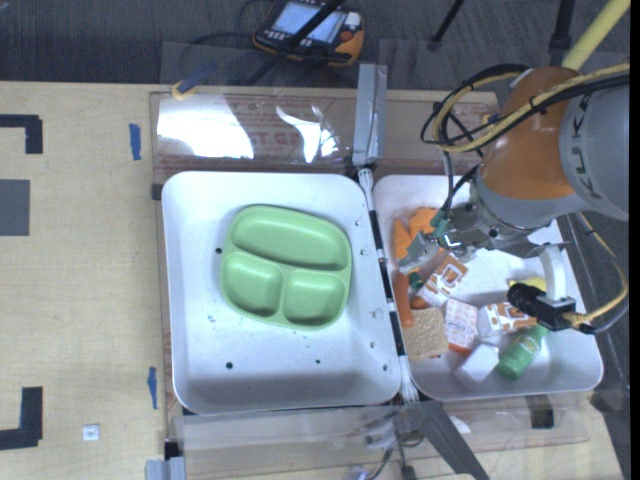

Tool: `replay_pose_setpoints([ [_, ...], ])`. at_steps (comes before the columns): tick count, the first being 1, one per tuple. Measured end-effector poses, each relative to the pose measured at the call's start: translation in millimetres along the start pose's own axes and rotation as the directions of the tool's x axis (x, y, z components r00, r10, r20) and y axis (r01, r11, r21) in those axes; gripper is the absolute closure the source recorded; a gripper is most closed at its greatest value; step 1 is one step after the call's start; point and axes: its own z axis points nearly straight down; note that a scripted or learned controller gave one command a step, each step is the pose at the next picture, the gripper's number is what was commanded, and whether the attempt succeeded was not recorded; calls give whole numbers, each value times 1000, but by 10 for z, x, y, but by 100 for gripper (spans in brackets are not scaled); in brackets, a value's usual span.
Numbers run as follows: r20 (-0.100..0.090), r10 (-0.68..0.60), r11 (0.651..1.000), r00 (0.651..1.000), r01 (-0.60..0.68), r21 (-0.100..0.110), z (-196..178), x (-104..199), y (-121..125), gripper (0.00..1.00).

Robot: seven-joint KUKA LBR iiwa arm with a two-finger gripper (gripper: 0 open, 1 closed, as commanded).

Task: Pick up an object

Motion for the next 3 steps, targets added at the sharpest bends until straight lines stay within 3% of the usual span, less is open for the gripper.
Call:
replay_pose_setpoints([
  [1, -3, 138, 990, 990, -138, -6, 829, -615, -239, 0],
  [2, 2, 14, 1000, 1000, -14, -14, 952, -732, -710, 0],
  [3, 0, 231, 973, 973, -231, -4, 699, -824, -909, 0],
])
